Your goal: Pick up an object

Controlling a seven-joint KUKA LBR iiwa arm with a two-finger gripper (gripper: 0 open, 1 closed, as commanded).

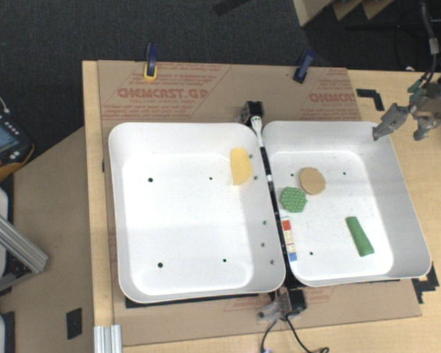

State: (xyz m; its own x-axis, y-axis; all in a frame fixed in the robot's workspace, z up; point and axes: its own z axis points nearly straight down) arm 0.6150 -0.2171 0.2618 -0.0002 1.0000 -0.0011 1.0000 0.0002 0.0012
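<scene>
At the far right edge of the bench, above the outer corner of the right bin [397,197], the gripper [406,122] hangs with its two fingers spread apart and nothing between them. It sits well clear of every candidate object.

Three of these lie in the right bin: a tan disc [312,180], a green round textured piece [293,199] touching or just overlapping it, and a green block [359,235] lying apart nearer the front-right wall. A yellow flat piece [240,166] rests in the left bin [132,197], close to the divider between the bins.

The risks follow from these placements. The disc and the green round piece look thin and flat — fingers coming down may slide over them or close on air, and since the two touch, a grasp on one is likely to nudge the other away. The green block seems the safer target, yet it lies at a slant, so jaws not turned across its narrow side could push it instead of clamping it. The yellow piece sits near the bin wall, where one finger may strike the rim.
</scene>
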